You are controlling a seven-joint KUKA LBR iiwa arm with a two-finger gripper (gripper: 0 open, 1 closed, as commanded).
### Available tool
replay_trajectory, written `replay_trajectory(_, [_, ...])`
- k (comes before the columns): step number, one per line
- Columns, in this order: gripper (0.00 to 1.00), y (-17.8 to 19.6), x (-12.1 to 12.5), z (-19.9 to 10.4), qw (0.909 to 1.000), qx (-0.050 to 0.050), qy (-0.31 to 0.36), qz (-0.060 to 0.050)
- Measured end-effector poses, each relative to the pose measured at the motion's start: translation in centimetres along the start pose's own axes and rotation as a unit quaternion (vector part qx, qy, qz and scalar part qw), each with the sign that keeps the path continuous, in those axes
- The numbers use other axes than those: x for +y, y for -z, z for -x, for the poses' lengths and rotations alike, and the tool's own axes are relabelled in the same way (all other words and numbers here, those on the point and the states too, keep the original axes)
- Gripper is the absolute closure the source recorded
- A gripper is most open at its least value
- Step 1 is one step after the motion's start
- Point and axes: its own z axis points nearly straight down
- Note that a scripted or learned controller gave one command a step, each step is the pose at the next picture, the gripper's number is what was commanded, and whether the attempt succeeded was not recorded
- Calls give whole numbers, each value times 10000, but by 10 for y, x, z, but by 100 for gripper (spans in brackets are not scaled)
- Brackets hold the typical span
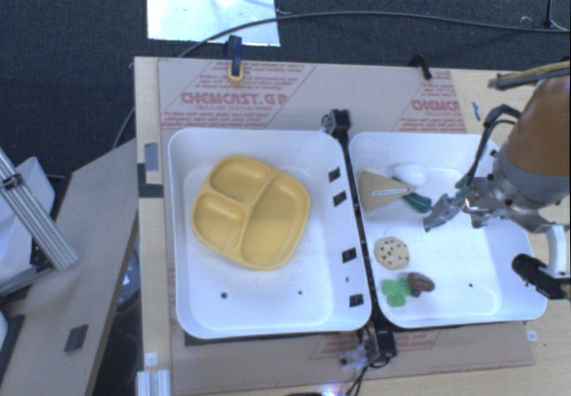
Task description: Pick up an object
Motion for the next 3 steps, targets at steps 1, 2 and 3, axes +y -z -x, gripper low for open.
replay_trajectory(1, [0,5,2,0,10000,-9,13,48])
replay_trajectory(2, [0,-59,7,-2,10000,-3,6,26])
replay_trajectory(3, [0,-103,9,-2,10000,1,-2,56])
